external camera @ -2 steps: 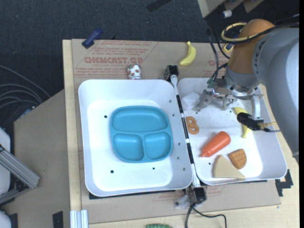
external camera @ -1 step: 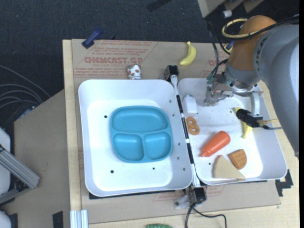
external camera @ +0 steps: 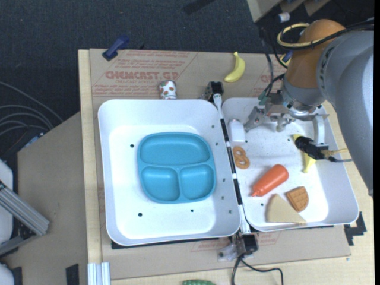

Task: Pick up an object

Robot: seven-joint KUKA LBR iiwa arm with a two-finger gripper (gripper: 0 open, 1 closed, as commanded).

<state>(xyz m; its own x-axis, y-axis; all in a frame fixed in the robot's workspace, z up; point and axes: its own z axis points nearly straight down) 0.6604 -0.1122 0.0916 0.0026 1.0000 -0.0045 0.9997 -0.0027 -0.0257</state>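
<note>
gripper (external camera: 270,119) hung over the right bin's (external camera: 341,209) far end, can't tell its grip state, nothing visibly held. blue tray (external camera: 176,166) sat in the left bin (external camera: 119,206); pretzel (external camera: 241,157), carrot (external camera: 269,180), bread (external camera: 297,198) lay in the right bin.

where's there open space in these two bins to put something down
Left bin: bare white floor rings the blue divided plate, widest along its near edge. Right bin: open floor between the carrot and the far wall, below the claw. The near end is crowded: carrot, bread, cheese wedge, pretzel.
</note>
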